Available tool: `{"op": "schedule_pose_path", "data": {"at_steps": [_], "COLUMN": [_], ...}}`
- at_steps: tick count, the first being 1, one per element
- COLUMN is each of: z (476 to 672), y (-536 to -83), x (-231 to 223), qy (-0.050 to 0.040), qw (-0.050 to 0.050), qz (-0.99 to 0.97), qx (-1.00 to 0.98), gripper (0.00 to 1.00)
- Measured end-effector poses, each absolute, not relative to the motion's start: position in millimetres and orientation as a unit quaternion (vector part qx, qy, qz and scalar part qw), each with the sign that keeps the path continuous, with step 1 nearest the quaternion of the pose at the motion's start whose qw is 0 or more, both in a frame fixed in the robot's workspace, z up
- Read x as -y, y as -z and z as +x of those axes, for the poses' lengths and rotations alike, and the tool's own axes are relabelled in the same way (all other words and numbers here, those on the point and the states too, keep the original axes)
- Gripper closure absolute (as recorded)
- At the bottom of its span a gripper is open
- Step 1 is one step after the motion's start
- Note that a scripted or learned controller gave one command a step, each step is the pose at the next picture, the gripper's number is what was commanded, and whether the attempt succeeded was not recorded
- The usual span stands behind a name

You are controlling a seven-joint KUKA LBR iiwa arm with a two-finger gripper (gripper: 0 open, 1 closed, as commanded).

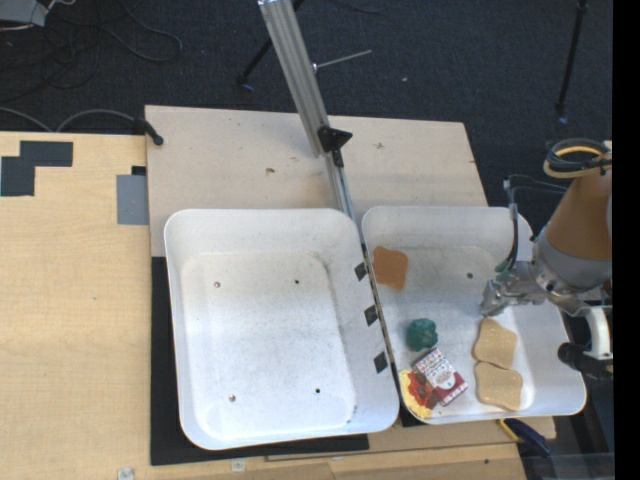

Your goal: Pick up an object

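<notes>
Five objects fill the right bin (pixel 440 223) at lower right: one orange sponge (pixel 390 266), one green ball (pixel 422 333), one red-white packet (pixel 436 379), two tan pieces (pixel 496 362); gripper (pixel 497 299) hovers beside them, grip unclear.

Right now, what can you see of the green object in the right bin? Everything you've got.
The green object is a small, rounded, dark green lump with a soft, slightly irregular outline; its material can't be told. It lies on the floor of the right bin, near the bin's left wall. The orange-brown square piece lies beyond it, apart. The red-and-white packet lies just in front; whether they touch is unclear. The gripper is off to its right, well apart.
</notes>
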State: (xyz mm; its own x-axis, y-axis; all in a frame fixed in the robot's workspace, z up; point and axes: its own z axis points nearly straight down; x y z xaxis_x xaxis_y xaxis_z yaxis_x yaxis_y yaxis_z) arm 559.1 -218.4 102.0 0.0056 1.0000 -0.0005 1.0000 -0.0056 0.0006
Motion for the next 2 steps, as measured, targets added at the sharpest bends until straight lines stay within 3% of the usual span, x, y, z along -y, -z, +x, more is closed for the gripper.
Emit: {"op": "schedule_pose_path", "data": {"at_steps": [2], "z": [557.3], "y": [-189.6], "x": [219.4], "qy": [-0.0003], "qw": [0.001], "qz": [0.707], "qx": [-0.707], "gripper": [1.0]}}
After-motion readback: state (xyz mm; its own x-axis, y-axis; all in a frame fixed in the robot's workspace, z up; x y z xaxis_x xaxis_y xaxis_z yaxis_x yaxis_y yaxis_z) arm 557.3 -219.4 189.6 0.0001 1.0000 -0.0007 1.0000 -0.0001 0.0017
